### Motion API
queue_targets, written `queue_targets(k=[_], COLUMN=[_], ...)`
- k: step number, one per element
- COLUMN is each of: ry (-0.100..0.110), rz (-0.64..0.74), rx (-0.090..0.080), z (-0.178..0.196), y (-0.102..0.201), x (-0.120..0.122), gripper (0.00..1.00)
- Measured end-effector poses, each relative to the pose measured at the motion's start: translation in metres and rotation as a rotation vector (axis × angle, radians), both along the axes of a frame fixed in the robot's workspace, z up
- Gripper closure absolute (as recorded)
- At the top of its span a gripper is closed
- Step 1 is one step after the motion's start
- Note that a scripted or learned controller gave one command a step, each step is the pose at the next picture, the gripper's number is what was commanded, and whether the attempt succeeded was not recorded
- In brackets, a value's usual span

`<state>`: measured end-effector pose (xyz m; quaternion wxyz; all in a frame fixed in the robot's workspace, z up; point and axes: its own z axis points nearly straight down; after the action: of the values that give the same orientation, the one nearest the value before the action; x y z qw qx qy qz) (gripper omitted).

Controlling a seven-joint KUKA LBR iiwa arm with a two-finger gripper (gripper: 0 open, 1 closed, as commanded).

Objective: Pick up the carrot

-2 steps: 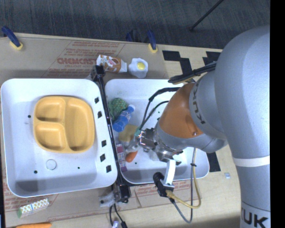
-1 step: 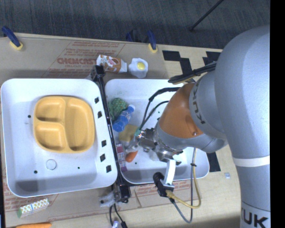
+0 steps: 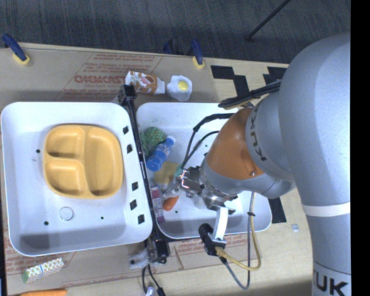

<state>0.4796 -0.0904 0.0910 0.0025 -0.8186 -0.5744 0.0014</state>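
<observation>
The carrot [image 3: 171,201] is seen as a small orange piece low in the right bin [image 3: 259,222], close to the wall shared with the left bin [image 3: 12,165]. The tool [image 3: 186,180] is lowered into the same bin just above and to the right of the carrot, largely hidden under the orange band and the wrist; whether it is open or closed cannot be told, and nothing is seen gripped.

Several risks can be judged from this layout. The carrot is crowded: a pale yellowish item [image 3: 164,172] lies just above it, a blue bottle [image 3: 158,156] beyond that, and a green leafy item [image 3: 151,138] farther up. If the tool is closed slightly off target, the yellowish item could be taken instead, or caught together with the carrot. Because the carrot is set near the bin wall, it could be pushed against the wall or rolled aside instead of being gripped. Its tapered shape probably makes a slip likely if only the tip is pinched. A loose cable [image 3: 253,251] hangs over the bin's near rim and could be snagged during lifting.

The yellow divided tray [image 3: 83,159] in the left bin is well apart and unlikely to be disturbed.
</observation>
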Motion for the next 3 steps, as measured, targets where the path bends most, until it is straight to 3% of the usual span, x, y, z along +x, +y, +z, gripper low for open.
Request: queue_targets(k=[3], ry=[0.0], rz=[0.0], rx=[0.0], z=[0.0], y=[0.0], x=[0.0], gripper=[0.0])
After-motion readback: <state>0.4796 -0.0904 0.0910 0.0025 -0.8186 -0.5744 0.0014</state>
